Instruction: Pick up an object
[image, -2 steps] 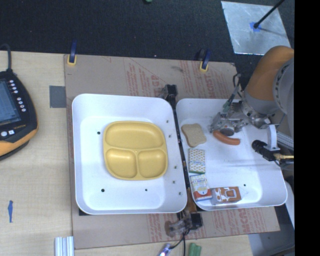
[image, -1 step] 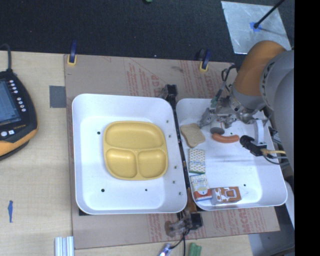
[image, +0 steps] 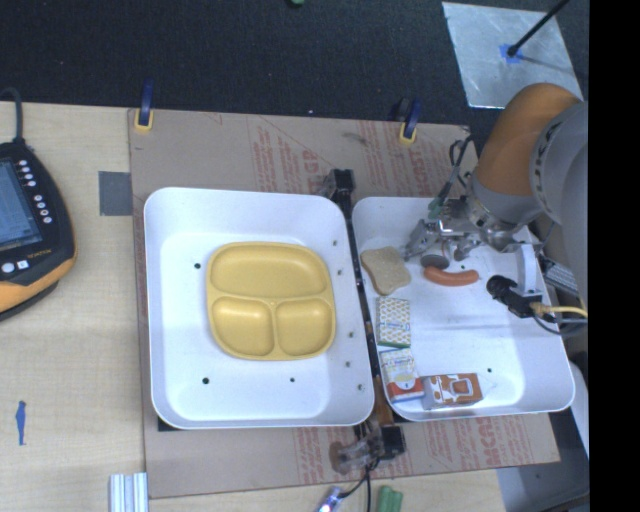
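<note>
Carton (image: 450, 390) at R bin (image: 540, 390) front edge

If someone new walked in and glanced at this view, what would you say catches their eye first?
Probably the yellow tray, with three compartments, lying alone in the middle of the left bin. Next, the arm with its orange band, reaching over the right bin, its gripper low above a sausage and a slice of bread. Small packets line that bin's left side.
</note>
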